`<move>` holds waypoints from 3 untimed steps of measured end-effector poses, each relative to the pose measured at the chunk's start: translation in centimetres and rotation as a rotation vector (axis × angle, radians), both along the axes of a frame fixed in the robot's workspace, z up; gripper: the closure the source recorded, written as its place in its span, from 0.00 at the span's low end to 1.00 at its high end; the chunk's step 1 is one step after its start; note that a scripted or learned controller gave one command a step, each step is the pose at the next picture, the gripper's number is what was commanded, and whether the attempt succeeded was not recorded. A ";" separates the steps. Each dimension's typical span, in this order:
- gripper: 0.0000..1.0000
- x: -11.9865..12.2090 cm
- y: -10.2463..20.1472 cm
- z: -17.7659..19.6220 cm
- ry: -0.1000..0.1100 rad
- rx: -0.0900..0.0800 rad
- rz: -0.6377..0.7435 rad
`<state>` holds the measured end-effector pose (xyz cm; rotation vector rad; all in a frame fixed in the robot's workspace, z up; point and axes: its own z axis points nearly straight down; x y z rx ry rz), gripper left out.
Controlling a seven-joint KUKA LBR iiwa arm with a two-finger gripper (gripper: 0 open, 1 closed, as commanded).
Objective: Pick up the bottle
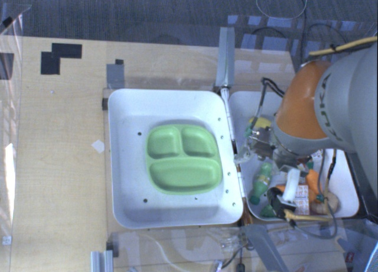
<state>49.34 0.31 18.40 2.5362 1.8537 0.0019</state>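
Observation:
A green bottle (260, 181) lies in the right bin (348, 206), near its left wall, pointing roughly toward the front edge. The arm comes in from the right and covers most of that bin. My gripper (257, 146) is low over the bin's left side, just behind and above the bottle's upper end. The grey and orange wrist hides much of it, and I see nothing clearly between its fingers.
The left bin (124, 117) holds a green divided plate (182, 158). Around the bottle in the right bin are a yellow item (260, 124), an orange item (312, 180) and a white and red packet (300, 197). A metal divider post (225, 58) stands between the bins.

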 end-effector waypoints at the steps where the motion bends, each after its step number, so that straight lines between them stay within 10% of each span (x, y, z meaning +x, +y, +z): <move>1: 0.00 12.4 -0.1 0.1 -0.001 -0.001 -0.250; 2: 0.00 3.1 4.5 0.9 0.001 0.001 -0.446; 3: 0.00 -0.4 -3.2 3.9 -0.001 0.001 -0.390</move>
